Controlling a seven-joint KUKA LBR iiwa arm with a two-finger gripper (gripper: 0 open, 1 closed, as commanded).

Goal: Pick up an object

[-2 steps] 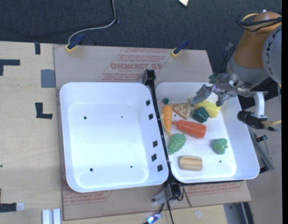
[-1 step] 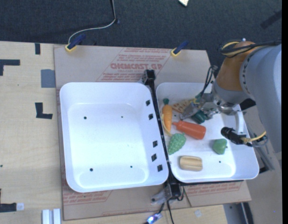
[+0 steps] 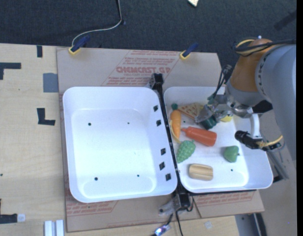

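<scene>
Two shallow white plastic bins sit side by side on the bench. The left white bin (image 3: 112, 141) serves as landmark; the right white bin (image 3: 259, 181) adjoins it and holds all candidate objects, grouped within arm reach. Count, largest first: one red pepper-shaped toy (image 3: 201, 135) right of the landmark, one orange carrot-shaped toy (image 3: 176, 123) beside the shared wall, one tan bread-shaped toy (image 3: 200, 171), one green leafy toy (image 3: 185, 151), one small green round toy (image 3: 231, 154). The grey two-finger gripper (image 3: 210, 116) hangs above the red toy; jaw state cannot be determined

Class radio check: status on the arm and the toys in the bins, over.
Gripper low over right bin, near red carrot. Nothing visibly held. Waffle and orange carrot close by.
</scene>
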